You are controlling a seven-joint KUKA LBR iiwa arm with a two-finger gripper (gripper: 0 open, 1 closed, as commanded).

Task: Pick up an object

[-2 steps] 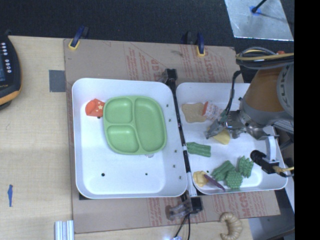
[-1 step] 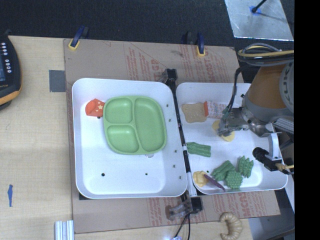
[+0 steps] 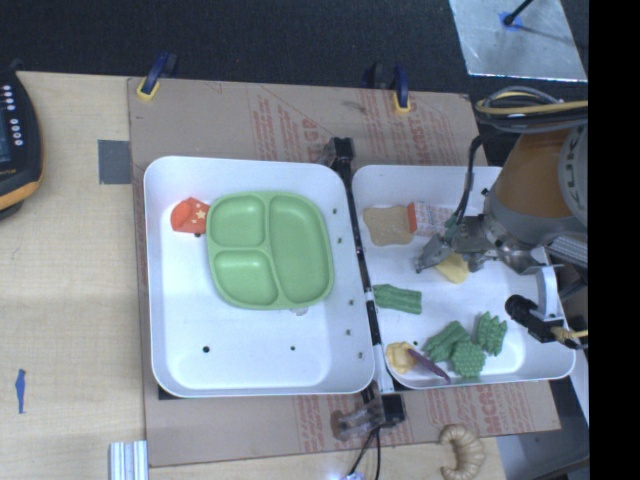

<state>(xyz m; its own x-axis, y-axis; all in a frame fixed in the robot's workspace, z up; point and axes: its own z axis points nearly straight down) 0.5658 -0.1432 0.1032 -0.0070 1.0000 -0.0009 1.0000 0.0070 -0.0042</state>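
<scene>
Bins side by side on brown cardboard sheet (image 3: 250, 118). Left bin (image 3: 180, 358): green divided plate (image 3: 270, 248), 3 compartments, sits toward the back; small red object (image 3: 188, 215) touching plate's left edge. Rest of the floor bare white w/ a couple of dark dots.

Right bin (image 3: 560, 363): tan bread-like piece (image 3: 390, 226) at back left, w/ an orange-white item (image 3: 425, 214) just beside it on the right. Gripper (image 3: 447, 255) is down inside the bin near its middle, tips right at a small yellow object (image 3: 454, 268); can't tell whether fingers are apart or closed, or whether yellow piece sits between them. Green ridged piece (image 3: 397, 298) lies near the divider. Front of bin: green leafy toys (image 3: 466, 343) clustered, pale yellow item w/ purple strip (image 3: 412, 360) at front left corner.

Cardboard lies on light wood bench (image 3: 70, 298), held at back by blue-yellow clamps (image 3: 155, 73). Black-orange pendant (image 3: 15, 133) at far left. Dark floor behind bench. Curled tan object (image 3: 463, 450) at front edge, right.
</scene>
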